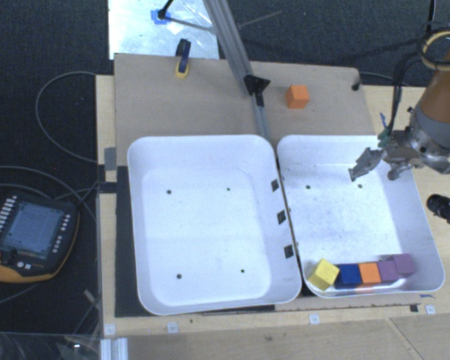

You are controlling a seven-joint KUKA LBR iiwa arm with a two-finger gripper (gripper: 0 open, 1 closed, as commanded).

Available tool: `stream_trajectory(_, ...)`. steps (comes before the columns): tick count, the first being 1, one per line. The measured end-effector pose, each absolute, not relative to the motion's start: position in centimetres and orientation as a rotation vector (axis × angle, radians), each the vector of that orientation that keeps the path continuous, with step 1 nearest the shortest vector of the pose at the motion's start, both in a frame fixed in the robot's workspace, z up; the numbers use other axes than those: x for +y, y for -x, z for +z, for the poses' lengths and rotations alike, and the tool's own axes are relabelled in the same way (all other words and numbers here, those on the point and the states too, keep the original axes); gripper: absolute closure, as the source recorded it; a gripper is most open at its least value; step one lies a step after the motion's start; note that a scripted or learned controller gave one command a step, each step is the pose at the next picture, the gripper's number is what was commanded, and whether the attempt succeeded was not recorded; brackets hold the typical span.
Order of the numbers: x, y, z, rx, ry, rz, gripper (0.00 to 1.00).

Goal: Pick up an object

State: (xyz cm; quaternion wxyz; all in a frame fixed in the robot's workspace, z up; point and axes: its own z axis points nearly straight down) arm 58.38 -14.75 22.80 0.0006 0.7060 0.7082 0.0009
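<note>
A teach pendant [26,235] lies far left on the floor. On the surface [210,103], the left bin [146,156] comes first, beside the right bin [416,201]. An orange cube [298,96] sits on the surface behind the bins, out of play. Along the right bin's near wall lie a yellow block [324,274], blue block [349,275], orange block [369,273] and purple blocks [397,265], in a touching row. The tool [375,167] hangs over that bin's far part, well apart from them, fingers spread and holding nothing, probably poised before descending.
</note>
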Motion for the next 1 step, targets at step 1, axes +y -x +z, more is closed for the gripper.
stream_trajectory(1,-20.03,-53.21,27.90,2.211,-2.222,0.002,0.00)
